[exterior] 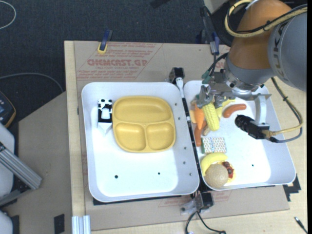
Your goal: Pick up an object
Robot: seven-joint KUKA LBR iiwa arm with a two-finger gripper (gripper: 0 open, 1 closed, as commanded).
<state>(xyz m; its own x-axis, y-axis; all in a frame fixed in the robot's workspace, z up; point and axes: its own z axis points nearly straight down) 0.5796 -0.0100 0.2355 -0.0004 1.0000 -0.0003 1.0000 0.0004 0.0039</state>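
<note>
The right bin holds a heap of toy food. A yellow corn cob lies beside an orange carrot, with a reddish sausage to their right. Nearer the front are a checkered wafer, a yellow piece and a round brown bun. My gripper hangs low over the far end of the corn and carrot, at the bin's back left. The wrist body hides whether it touches them.
The left bin carries a yellow divided tray and a small black-and-white object by its left wall. A black fitting with a yellow cable hangs from the arm over the right bin. The bins' shared wall runs just left of the carrot.
</note>
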